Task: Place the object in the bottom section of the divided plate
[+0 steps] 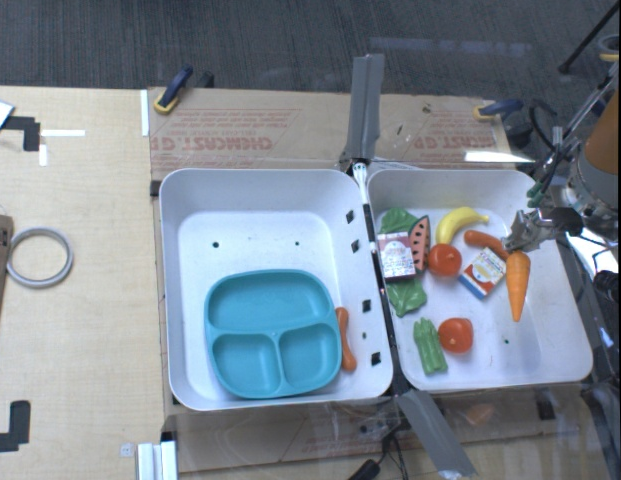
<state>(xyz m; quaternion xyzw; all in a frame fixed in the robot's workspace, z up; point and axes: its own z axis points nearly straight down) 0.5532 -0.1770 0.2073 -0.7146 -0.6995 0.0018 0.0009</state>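
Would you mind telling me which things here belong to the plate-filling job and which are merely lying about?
Job:
gripper
carrot, hanging at the gripper's tip
divided plate, left bin

Lying about:
banana
two tomatoes
watermelon slice
green beans
small carton
tape roll

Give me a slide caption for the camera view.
Gripper at a carrot in the right bin; teal divided plate waits in the left bin.

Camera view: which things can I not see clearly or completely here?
- Gripper: too small and blurred above the carrot; grasp cannot be judged.
- Arm: cut off by the right edge.
- Small box: label too small to read.
- Orange piece: partly hidden beside the divided plate.
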